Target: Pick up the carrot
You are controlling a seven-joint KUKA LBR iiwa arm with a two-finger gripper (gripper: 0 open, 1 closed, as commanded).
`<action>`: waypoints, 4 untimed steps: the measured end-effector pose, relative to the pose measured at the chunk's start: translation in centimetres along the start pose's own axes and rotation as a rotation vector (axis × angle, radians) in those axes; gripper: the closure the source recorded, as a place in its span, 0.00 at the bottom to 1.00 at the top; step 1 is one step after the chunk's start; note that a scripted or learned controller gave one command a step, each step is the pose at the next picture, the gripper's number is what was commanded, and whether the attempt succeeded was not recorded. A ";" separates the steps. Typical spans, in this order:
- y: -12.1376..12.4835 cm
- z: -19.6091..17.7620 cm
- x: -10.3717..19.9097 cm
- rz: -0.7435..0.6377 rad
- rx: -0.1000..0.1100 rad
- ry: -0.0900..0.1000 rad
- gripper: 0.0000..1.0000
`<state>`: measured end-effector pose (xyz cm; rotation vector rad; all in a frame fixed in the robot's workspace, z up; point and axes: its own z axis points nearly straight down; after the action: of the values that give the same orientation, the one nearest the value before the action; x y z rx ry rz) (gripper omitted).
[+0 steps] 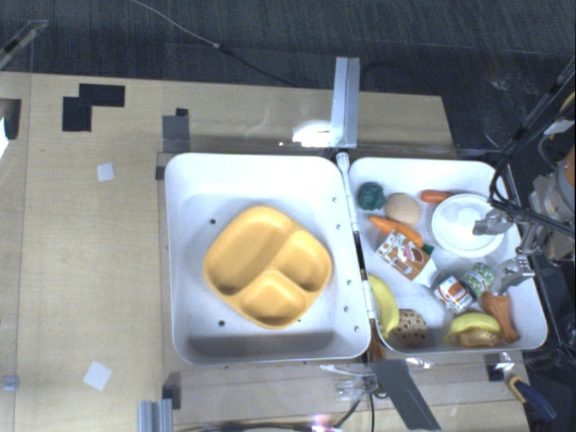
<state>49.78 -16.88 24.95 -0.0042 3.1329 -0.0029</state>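
Well left of gripper [507,252]: carrot [397,229]

Carrot [397,229] lies in right bin [540,331], among toys.

The arm enters from the right edge of the frame, about mid-height, its grey wrist partly cut off by the frame. The gripper [511,250] sits at the right of the frame, its two metal fingers [489,226] spread apart and pointing left, nothing between them.
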 end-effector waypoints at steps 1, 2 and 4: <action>2.3 9.7 -7.1 0.515 -0.001 0.004 0.00; 9.0 9.2 -16.0 0.735 -0.003 -0.001 0.00; 8.1 13.7 -11.2 0.749 -0.009 -0.044 1.00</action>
<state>61.04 -8.82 11.30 1.1269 2.8769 0.0153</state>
